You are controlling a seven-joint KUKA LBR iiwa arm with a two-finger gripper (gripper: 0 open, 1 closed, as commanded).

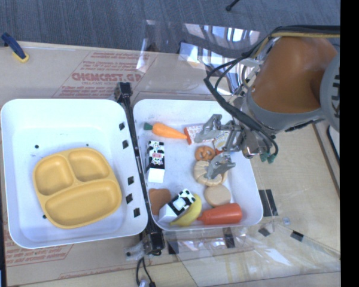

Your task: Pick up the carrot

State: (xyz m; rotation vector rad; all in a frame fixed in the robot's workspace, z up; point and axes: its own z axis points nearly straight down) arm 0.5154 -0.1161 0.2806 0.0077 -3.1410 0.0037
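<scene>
Currently at the approach step: the claw [220, 143] hangs over the middle of the right bin [249, 184], fingers parted, nothing between them. The carrot [170, 131] lies near the bin's back left, tip pointing right, just beside a small wrapped packet [194, 131] and apart from the claw. Judged next move: shift left and back, line the fingers across the carrot's width, then lower.

Right bin contents: carrot, packet, a black-and-white carton [156, 160], a pretzel [204, 153], two pale round biscuits [209, 183], a brown cookie [160, 198], a banana [189, 212] with a second black-and-white block on it, and a red sausage [221, 214].

Left bin [24, 124] holds a yellow divided plate [78, 187].
</scene>
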